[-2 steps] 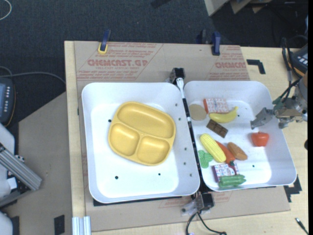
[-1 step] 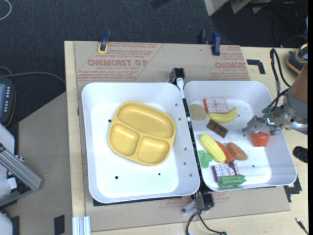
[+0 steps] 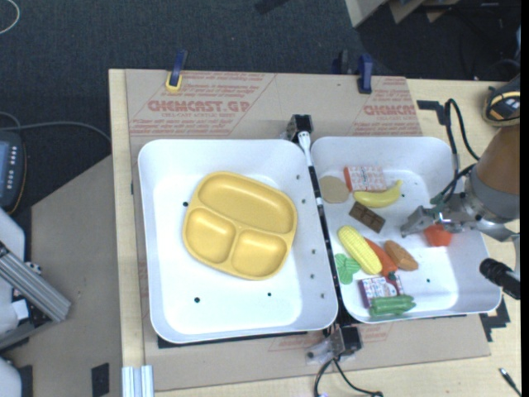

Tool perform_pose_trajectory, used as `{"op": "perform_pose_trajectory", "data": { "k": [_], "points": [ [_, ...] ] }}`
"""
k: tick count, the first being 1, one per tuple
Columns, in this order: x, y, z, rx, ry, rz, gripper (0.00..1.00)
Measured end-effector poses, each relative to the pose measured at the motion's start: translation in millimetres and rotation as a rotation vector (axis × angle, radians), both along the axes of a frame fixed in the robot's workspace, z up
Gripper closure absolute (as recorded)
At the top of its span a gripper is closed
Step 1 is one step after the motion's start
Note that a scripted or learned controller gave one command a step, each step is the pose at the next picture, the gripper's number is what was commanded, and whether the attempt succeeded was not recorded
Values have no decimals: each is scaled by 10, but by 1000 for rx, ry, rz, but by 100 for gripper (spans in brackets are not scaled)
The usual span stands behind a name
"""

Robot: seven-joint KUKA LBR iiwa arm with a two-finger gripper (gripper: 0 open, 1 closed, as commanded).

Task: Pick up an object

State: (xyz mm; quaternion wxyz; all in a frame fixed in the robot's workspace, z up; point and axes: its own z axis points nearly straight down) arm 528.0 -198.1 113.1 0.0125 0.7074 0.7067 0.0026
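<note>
Toys lie in a pile in the right bin point(image 3: 430, 151). Near its back edge sit a banana point(image 3: 378, 196), a small red and white packet point(image 3: 364, 175) and a round tan cookie point(image 3: 335, 189). A brown chocolate piece point(image 3: 366, 216) lies in the middle. Closer to the front edge are a yellow corn cob point(image 3: 359, 250), an orange carrot point(image 3: 383, 257), a brown bread roll point(image 3: 401, 255), a bit of green lettuce point(image 3: 345, 266), a green pickle point(image 3: 390, 306) and another little packet point(image 3: 378, 288).

The left bin point(image 3: 165, 246) holds a yellow plate point(image 3: 239, 224) with three parts, near its middle.

The gripper point(image 3: 423, 220) is low over the right side of the right bin. A small red thing point(image 3: 438, 236) sits just beside it, near the bin's right edge. I cannot tell if the fingers are wide or closed, or if they have hold of anything.

My guess is the arm is at the grabbing step, down among the toys. Next, it needs to close on one toy, maybe the red thing, and lift straight up. The toys are close together, so it should be careful to grab only one.
</note>
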Motion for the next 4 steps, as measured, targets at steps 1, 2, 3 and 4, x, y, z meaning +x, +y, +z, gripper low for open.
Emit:
{"op": "perform_pose_trajectory", "data": {
  "k": [1, 2, 3, 4],
  "points": [
    [15, -24, 26, -1, -2, -1, 0],
    [29, -34, 147, -4, -8, -2, 100],
    [-42, -8, 631, 11, 15, 2, 100],
    [-26, -12, 1155, 11, 14, 2, 100]
  ]
}}
